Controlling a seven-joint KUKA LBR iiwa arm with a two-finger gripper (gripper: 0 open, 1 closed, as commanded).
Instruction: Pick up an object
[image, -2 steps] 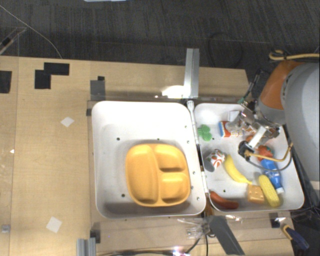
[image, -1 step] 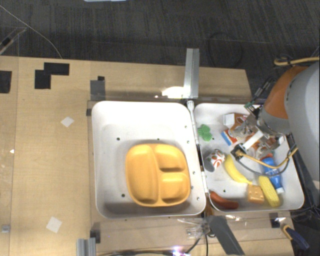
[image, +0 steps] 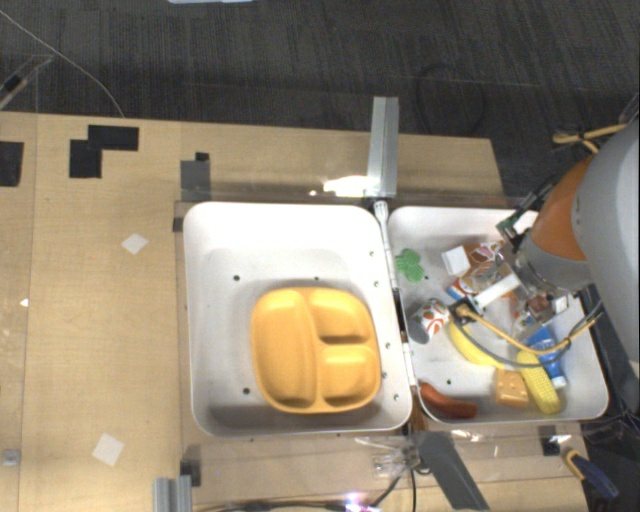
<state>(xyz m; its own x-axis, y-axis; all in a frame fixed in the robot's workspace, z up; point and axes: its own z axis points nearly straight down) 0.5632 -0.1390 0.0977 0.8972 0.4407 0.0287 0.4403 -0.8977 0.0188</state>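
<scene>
pincer (image: 505, 262), grip state unclear, sits low among toys crowding the right bin (image: 420, 222).

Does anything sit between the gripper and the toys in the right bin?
Nothing visible does. The gripper is already low among the clutter in the right bin, with the banana and small ball just beside it.
</scene>
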